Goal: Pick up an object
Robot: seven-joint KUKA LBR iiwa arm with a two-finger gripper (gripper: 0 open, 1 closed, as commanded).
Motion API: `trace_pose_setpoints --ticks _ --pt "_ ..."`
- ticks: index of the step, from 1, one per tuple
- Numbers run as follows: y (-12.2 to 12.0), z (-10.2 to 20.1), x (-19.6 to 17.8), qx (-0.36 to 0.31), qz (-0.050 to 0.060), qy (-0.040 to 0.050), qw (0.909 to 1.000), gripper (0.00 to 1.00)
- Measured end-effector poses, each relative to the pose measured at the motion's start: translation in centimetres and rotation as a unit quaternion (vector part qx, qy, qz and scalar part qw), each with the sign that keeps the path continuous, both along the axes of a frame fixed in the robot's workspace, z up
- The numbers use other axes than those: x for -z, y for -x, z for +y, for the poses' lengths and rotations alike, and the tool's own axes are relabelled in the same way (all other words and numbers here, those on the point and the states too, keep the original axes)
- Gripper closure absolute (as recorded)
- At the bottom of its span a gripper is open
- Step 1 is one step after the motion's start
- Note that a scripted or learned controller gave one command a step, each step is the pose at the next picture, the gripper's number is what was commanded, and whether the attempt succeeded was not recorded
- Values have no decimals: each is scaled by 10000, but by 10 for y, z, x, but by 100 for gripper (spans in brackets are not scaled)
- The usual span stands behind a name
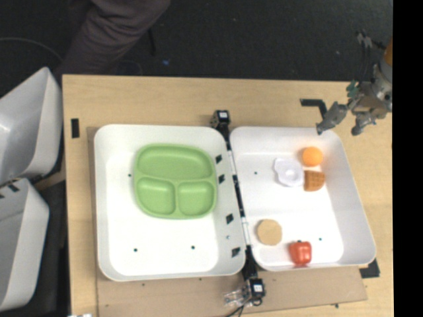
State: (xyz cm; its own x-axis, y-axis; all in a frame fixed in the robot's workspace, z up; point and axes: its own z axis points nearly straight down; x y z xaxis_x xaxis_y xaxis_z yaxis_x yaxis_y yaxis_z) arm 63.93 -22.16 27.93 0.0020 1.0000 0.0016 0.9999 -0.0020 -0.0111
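My gripper (342, 124) hangs at the far right corner of the right bin (353, 210), above its rim, open with nothing between its fingers. Inside that bin, just below the gripper, lies an orange ball (312, 156). A small white round cup (288, 172) and a brown chunk (314, 180) sit beside the ball. Near the front of the bin rest a tan round disc (269, 232) and a red pepper-like toy (301, 253).
The left bin (112, 243) holds a green divided plate (176, 180). A row of black clips (231, 197) runs along the seam between the bins. White containers (23, 150) stand off the bench at the left.
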Motion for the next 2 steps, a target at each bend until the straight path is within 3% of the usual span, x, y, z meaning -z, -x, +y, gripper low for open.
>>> trace_pose_setpoints --ticks 1,2 --pt "-2 1 -9 -17 -65 18 10000 0" --pt "-4 -1 54 -10 -35 11 10000 0"
